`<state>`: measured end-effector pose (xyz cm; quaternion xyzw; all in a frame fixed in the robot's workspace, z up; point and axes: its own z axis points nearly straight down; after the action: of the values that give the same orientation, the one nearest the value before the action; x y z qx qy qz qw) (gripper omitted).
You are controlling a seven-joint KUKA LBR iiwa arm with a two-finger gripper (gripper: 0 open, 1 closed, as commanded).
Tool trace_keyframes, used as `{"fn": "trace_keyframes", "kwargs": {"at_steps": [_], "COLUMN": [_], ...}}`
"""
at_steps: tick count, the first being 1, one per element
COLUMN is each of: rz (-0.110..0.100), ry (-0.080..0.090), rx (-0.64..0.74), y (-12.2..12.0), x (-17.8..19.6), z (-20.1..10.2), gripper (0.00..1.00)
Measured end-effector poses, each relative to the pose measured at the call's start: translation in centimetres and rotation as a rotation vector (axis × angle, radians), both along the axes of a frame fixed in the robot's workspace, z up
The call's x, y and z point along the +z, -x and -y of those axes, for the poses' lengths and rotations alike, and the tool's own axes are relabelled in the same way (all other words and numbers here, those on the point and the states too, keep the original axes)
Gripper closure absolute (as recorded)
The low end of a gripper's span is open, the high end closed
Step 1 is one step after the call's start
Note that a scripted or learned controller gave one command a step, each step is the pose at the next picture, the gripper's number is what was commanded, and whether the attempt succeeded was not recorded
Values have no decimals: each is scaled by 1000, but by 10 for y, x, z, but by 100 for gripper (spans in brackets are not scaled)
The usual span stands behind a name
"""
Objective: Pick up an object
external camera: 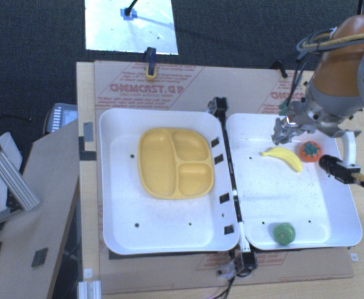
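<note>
The grey arm with its orange band reaches in over the right-hand shallow white bin [331, 226], and its tool [286, 131] hangs just above the far end of a curved yellow plastic banana [285, 157]. Whether the tool is apart or together cannot be told, since the metal parts blur together from above; nothing is visibly clamped in it.

The banana lies on the bin floor in the far half, and it is the likeliest target. Just beside the banana, on the arm's side, sits a small round orange-red toy fruit with a green top [310, 150]. Well apart from the banana, near the bin's front wall, rests a small green round toy fruit [284, 233]. A yellow three-compartment plastic plate [175, 162] lies in the other bin, far from the banana.

The main risk appears to be a glancing descent: the tool sits over the banana's tapered tip, so closing there could pinch the curve and squirt it sideways, or nudge the orange-red fruit.
</note>
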<state>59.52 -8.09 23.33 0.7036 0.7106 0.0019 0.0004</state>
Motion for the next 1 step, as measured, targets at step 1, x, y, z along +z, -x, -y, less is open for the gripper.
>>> {"fn": "trace_keyframes", "kwargs": {"at_steps": [1], "rz": [0], "ry": [0], "rx": [-1], "y": [-12], "x": [-2], "z": [-43], "gripper": [100]}}
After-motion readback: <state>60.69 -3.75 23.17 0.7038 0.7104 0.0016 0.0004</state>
